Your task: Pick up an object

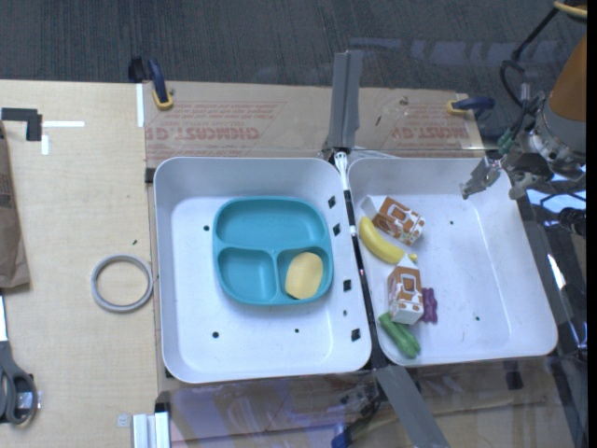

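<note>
Nearest the camera in the right bin (504, 339), a green vegetable (400, 336) lies by the front left corner; just behind it a small patterned box (406, 294) stands touching a purple piece (429, 304) on its right; further back a yellow banana (378, 240) lies along the left wall, with a second patterned box (400, 220) just behind and right of it; all of these sit in the left half of that bin, well apart from the gripper (492, 174), which hangs over the far right corner with nothing between its fingers; whether they are spread I cannot tell; in the left bin (187, 334) a teal divided plate (256, 241) carries a pale yellow lump (304, 275); a ring (122, 282) lies on the wooden surface (75, 194) to the left.
</note>
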### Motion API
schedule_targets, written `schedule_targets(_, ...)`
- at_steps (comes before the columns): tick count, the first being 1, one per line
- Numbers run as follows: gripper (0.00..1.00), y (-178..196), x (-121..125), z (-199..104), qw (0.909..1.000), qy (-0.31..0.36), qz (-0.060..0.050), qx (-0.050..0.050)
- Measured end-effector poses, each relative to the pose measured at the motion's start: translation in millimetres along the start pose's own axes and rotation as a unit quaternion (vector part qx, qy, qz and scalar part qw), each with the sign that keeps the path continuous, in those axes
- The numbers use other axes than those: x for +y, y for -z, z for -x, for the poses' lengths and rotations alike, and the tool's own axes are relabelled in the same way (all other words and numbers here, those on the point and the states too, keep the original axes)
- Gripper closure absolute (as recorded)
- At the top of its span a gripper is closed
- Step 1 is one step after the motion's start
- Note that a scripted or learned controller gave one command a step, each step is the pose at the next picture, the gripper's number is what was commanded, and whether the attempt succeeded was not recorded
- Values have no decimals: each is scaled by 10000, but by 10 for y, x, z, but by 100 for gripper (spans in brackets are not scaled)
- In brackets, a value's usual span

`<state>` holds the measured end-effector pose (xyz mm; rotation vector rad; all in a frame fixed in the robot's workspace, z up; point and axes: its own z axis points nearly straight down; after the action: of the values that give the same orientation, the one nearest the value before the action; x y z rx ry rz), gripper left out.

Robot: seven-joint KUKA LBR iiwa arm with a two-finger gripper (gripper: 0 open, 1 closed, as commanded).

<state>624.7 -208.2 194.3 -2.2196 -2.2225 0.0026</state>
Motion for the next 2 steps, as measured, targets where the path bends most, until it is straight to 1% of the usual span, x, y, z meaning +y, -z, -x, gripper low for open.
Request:
schedule_targets(1,0,-625,56,-552,9978,-661,-5,5)
schedule_targets(2,0,-824,-383,-975,9992,-398,80,-12)
